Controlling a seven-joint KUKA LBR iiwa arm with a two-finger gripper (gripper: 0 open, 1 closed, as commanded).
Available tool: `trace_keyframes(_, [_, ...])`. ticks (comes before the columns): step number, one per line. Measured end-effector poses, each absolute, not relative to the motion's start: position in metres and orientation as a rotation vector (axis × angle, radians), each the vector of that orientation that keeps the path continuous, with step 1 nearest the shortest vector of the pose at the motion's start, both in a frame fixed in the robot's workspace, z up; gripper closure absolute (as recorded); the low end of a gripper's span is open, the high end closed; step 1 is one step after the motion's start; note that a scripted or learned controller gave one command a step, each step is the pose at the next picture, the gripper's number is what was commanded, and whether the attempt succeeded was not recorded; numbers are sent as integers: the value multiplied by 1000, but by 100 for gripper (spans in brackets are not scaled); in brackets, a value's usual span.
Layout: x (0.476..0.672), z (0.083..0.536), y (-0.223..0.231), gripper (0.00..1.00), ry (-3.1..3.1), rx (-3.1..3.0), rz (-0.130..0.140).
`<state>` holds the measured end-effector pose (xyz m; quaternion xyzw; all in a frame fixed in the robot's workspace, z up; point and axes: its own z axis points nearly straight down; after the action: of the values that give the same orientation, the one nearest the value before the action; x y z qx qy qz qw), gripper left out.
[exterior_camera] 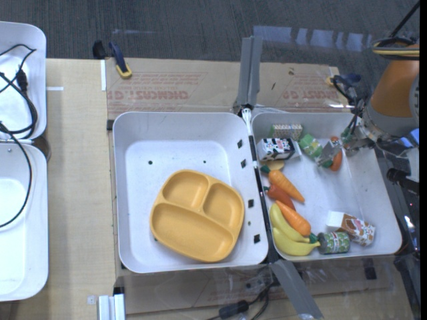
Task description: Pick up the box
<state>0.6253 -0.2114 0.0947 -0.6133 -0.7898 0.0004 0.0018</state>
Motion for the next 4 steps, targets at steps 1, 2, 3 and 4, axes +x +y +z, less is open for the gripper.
trace_keyframes(1, [655,98,-162,0,-2448,-1969,1])
trace_keyframes(2, [656,106,-163,100,-2451,-1967,3])
trace_keyframes(3, [659,175,-187,100,-2388,-2041,3])
trace_keyframes(4, [659,175,-187,0,-2388,-2041,4])
